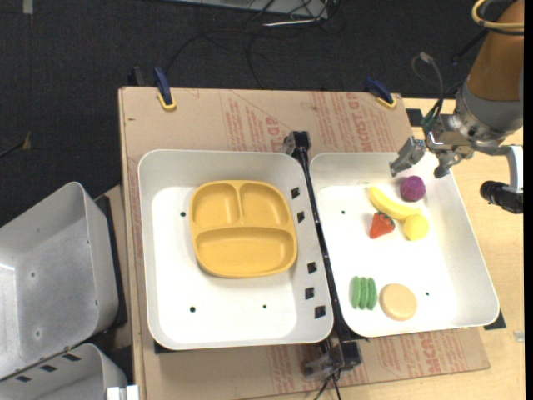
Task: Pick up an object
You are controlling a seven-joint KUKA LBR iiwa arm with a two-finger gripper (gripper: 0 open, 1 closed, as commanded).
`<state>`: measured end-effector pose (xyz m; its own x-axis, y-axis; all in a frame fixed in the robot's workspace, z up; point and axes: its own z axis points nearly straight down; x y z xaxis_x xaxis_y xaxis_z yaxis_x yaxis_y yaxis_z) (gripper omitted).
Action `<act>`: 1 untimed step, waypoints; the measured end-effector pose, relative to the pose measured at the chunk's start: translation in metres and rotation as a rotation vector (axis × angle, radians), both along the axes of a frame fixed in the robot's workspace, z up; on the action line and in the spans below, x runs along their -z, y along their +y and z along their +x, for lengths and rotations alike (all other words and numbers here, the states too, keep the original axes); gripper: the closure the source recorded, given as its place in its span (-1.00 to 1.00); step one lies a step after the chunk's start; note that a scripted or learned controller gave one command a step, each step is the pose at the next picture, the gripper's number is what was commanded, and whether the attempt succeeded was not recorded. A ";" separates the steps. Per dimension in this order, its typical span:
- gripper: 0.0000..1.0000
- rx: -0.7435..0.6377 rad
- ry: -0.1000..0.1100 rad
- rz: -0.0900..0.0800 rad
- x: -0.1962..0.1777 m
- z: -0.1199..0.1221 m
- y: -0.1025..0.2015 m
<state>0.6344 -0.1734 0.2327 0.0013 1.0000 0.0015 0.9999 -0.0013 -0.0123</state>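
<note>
Gripper (425, 163), upper right of frame: jaws spread, nothing between; purple ball (412, 188) just below, right bin (466, 257).

Fixed overhead camera — slanted down on both bins (158, 223)

Left bin (166, 223) and right bin (466, 257): smooth white plastic, slight sheen. Yellow divided tray (244, 227) in left bin: moulded plastic, satin finish. Under bins, board (241, 119) appeared as raw brown cardboard, matt, red print. Toy food in right bin looked like smooth plastic: banana (391, 202) glossy, purple ball (412, 188) matt, green pods (363, 292) ribbed, tan disc (398, 301) dull. Gripper (425, 162) was grey metal, semi-matt.
</note>
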 end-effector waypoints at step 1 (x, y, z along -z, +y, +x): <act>-1.00 -0.003 -0.013 -0.002 -0.008 0.003 0.001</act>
<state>0.6370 -0.1729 0.2410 -0.0014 1.0000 -0.0010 1.0000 0.0014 0.0006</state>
